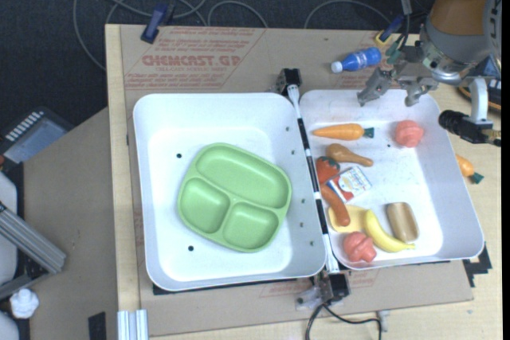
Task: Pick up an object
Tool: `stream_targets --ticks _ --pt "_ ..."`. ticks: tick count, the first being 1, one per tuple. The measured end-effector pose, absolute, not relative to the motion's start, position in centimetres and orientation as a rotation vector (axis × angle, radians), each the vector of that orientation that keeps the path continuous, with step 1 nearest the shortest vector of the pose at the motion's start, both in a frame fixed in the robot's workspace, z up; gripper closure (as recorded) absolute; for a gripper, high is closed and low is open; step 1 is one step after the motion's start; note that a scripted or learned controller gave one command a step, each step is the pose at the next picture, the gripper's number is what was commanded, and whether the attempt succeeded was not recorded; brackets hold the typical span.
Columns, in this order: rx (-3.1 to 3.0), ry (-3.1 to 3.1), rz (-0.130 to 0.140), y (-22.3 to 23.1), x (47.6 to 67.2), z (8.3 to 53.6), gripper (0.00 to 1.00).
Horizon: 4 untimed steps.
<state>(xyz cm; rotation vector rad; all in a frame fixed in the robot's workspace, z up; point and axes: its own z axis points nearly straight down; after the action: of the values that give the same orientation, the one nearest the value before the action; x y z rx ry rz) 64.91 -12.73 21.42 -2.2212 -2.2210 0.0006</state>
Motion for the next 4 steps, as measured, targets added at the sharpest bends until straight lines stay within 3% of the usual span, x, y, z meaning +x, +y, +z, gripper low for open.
stream_targets --ticks 1,2,3,4 --pt "-2.221 -2.220 0.001 -12.8 61.0 8.4 0.00" --pt "-2.222 -2.219 0.001 -10.9 53.3 9.9 0.00" --pt "-2.221 -2.219 0.002 -9.3 51.4 8.4 0.00" --pt "-2.223 -2.222 -0.001 -9.6 53.8 8.4 0.00"
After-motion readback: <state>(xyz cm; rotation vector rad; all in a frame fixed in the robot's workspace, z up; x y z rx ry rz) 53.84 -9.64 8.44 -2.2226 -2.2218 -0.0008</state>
